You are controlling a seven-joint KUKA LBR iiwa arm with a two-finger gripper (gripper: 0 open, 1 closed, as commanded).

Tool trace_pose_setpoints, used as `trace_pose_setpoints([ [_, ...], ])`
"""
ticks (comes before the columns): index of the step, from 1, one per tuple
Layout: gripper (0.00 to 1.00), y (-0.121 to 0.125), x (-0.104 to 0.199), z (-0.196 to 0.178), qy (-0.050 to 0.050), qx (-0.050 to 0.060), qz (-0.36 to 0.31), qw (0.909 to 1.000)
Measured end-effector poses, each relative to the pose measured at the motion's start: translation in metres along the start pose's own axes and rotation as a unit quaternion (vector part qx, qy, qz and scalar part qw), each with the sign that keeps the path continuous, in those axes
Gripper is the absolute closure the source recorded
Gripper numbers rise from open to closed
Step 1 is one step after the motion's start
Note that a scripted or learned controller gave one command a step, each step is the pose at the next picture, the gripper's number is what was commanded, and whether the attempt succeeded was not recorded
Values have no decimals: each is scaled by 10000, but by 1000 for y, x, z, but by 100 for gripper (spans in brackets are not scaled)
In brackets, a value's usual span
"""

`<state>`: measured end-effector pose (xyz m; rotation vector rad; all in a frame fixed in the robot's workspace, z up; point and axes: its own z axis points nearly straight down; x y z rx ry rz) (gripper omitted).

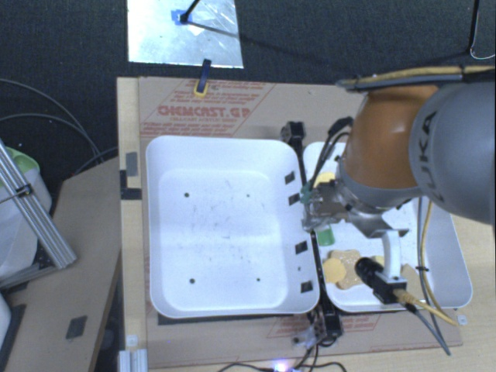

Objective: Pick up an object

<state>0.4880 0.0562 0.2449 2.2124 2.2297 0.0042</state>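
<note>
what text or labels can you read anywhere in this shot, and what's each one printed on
"CHEMCAST G P", as best it reads, in red on the brown board under the bins; the last letters are unsure.
The smaller red lines below that word are too blurred to read.
"KUKA", partly seen, runs up the grey arm: the letters "UKA" show at its edge.
More red print on the board's near edge, below the right bin, is too blurred to read.
</note>
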Motion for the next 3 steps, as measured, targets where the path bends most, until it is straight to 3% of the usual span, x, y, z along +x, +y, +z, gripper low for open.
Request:
trace_pose_setpoints([
  [1,100,1,21,-143,17,-79,-4,10000],
  [2,100,1,20,-146,-5,-27,-14,10000],
  [3,100,-3,20,-26,-16,62,37,10000],
])
